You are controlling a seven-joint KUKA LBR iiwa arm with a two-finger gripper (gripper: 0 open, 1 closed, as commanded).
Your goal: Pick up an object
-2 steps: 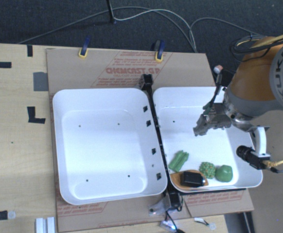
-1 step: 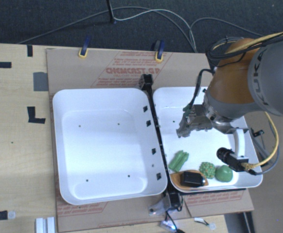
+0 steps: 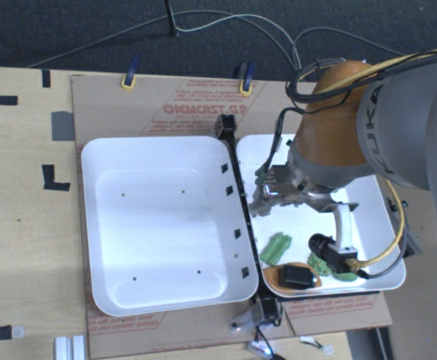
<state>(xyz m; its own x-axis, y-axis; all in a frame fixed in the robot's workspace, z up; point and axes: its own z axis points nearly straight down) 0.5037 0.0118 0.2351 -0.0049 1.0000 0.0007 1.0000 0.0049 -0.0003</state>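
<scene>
Gripper point(image 3: 266, 199) is hung over the right bin point(image 3: 369, 201), grip state cannot be told; green object point(image 3: 275, 247) lies just below near the divider, so descent should be centred on it.

The arm point(image 3: 399, 126) is showing a broad grey casing bearing part of a dark maker's lettering, and a rounded orange band point(image 3: 339, 111) just above the metal wrist block that is carrying the gripper point(image 3: 262, 201). Thin yellow and black cables are looping along the casing, behind the jaws.
</scene>
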